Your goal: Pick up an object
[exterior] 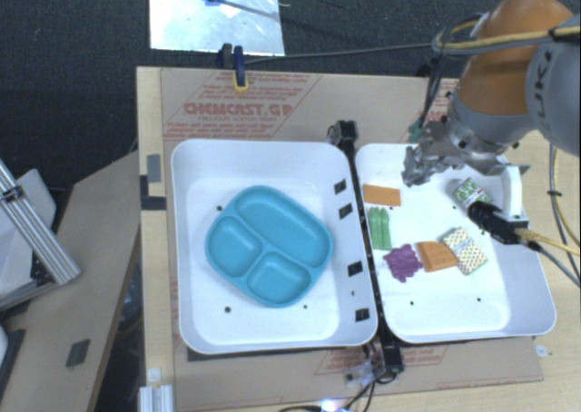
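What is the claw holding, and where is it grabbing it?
It cannot be told. The claw hangs over the top edge of the right bin, above the orange block, and nothing can be seen in its grip.

A robotics lab test bench

A grey KUKA arm with an orange band and loose cables reaches over two shallow white bins set side by side on a board printed "CHEMCAST GP". The board is clamped at its far edge by a blue-and-yellow clamp, an aluminium extrusion frame stands at the left, and dark carpet lies beyond the bench.
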Motion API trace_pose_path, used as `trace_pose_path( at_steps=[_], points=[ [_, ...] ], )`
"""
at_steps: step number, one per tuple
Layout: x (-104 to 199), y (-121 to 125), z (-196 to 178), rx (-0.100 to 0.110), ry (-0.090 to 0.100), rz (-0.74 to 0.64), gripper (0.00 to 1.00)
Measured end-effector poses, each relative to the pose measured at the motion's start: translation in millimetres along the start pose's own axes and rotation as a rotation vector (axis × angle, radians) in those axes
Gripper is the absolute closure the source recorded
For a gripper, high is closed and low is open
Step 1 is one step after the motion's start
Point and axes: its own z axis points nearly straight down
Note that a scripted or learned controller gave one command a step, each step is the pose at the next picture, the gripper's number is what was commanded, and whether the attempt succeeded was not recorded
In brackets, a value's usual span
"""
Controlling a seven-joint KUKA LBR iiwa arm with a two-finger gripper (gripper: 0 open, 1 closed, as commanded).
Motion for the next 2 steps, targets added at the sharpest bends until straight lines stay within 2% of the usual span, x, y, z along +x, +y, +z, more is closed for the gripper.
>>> trace_pose_path(
  at_steps=[1,2],
  points=[
    [43,12,6,0.002,-0.001,0.002,1.00],
    [100,19,0,0.000,0.001,0.001,1.00]
  ],
)
